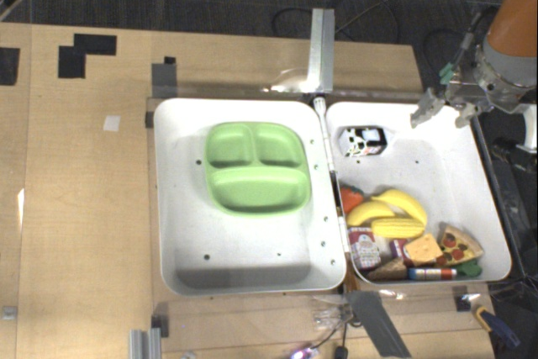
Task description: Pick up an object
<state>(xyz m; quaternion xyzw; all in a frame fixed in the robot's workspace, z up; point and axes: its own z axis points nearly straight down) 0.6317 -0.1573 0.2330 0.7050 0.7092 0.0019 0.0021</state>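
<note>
Hand point(441, 107) hovers over the right bin's point(492, 197) far edge, fingers apart and holding nothing. Banana point(388, 211) and other toys lie below it, toward the near side. Approach step, I judge: next it must descend there.

Light wooden table point(76, 206) spreads across the left and middle of the frame, dark carpet along the top behind it. Two white bins sit directly on it, side by side and touching: the left bin point(181, 265) in the centre, the right bin point(496, 256) toward the lower right. Black blocky markings point(82, 55) lie at the upper left of the tabletop, and a small pale square point(112, 124) rests just below them. A metal post point(322, 50) stands at the bins' top junction.
</note>
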